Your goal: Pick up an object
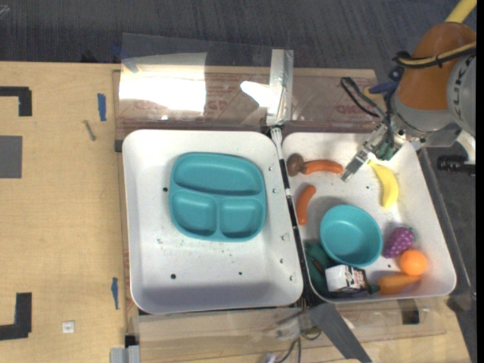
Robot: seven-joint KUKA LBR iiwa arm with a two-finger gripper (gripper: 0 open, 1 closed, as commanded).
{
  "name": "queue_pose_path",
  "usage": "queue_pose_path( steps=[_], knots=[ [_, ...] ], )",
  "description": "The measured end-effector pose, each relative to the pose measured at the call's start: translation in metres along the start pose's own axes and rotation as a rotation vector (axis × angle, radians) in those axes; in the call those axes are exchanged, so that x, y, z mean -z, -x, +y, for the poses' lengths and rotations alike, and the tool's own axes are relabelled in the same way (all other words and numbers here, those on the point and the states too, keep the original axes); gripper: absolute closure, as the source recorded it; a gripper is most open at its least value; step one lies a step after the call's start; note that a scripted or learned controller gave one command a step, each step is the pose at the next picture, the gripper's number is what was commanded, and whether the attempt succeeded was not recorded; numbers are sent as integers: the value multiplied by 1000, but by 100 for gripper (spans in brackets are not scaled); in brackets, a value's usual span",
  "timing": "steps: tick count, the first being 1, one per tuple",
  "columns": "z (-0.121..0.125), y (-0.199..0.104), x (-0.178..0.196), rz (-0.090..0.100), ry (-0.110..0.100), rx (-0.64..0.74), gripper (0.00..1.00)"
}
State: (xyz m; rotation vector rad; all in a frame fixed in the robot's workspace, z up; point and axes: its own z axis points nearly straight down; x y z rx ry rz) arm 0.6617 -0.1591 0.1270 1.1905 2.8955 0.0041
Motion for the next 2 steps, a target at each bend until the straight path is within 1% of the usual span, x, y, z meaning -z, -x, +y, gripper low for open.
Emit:
queue_pose_path(
  steps=[1,2],
  knots=[
    [-70,-17,-35,3,-2,-20,0],
    [-136,-115,-36,2,-2,165,0]
  ],
)
